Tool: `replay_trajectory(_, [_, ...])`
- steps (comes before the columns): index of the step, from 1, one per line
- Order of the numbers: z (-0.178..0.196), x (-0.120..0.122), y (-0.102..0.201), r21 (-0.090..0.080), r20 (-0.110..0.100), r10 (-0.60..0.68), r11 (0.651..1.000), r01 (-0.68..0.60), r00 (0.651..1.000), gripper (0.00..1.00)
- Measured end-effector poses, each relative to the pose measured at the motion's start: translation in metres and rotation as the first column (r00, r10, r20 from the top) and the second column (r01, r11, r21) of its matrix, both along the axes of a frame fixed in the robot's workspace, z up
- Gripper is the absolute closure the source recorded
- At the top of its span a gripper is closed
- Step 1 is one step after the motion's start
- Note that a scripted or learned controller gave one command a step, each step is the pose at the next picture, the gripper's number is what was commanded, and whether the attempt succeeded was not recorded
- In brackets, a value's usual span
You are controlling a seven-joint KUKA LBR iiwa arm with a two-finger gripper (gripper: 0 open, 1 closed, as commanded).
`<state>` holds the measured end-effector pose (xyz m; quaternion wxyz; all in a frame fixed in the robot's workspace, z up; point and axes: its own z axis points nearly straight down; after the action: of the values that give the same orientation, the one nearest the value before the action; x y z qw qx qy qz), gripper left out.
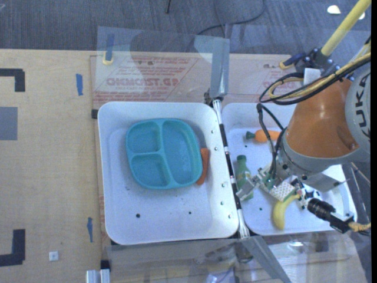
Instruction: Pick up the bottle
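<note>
Pincer (250, 187) low in right bin (330, 220), by left wall; whether spread or pinching, cannot tell. Bottle (241, 167), small, green, lies just beside it, along same wall, pointing up-frame. Judgement: light, stiff plastic, smooth, likely to roll or slip; best taken across body at middle, not neck. Count: one bottle, one banana (281, 211), one carrot (263, 136) in right bin; one blue plate (164, 154), one orange piece (204, 165) in left bin (159, 217). Two bins on counter (47, 175).
</note>
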<state>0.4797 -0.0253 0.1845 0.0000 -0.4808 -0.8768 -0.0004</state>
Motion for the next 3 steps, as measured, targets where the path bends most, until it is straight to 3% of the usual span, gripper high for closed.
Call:
replay_trajectory(1, [0.0,0.0,-0.001,0.0,0.0,-0.002,1.0,0.002,1.0,0.0])
replay_trajectory(2, [0.0,0.001,-0.033,-0.001,0.003,0.096,0.995,-0.096,0.995,0.0])
replay_trajectory(3, [0.0,0.004,0.014,-0.001,0.0,-0.506,0.863,0.506,0.863,0.0])
